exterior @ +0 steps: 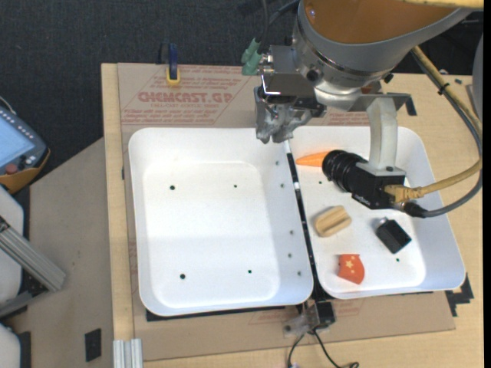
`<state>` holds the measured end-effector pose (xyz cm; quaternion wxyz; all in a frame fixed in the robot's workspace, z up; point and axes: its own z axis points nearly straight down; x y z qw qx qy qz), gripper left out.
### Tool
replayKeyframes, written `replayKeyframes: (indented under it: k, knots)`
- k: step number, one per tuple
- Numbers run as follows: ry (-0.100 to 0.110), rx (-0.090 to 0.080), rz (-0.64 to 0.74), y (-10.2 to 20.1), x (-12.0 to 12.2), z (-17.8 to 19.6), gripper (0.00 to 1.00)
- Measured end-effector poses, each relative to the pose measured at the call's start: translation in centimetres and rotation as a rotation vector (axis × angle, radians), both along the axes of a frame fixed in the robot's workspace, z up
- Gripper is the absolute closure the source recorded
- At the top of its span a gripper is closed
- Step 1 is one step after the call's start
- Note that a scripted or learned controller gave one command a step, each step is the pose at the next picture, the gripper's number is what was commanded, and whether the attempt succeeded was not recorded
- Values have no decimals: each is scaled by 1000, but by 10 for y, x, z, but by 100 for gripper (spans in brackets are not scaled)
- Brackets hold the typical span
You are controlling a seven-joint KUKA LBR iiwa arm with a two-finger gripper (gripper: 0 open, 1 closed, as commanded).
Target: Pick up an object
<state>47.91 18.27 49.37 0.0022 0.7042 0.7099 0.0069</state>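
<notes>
Items, right-hand shallow white bin [430, 228]: orange carrot-shaped piece [309, 159] at the far end; tan rounded block [332, 221] mid-bin; small black block [393, 235] beside it; red wedge with a yellow mark [350, 268] at the near end.

Gripper [273, 129]: hangs over the far end of the seam between the bins, nothing visible between its fingers; their spread cannot be told.

Left-hand shallow white bin [199, 221]: adjoining.

Support: brown printed board [184, 94] on a bench.
</notes>
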Motion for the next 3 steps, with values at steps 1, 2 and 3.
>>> replayKeyframes:
  k: [1,2,3]
  knots:
    - [22,-10,-4,44,1,-123,100]
    - [24,-11,-9,41,-2,-238,100]
    - [3,-3,-7,42,32,-144,100]
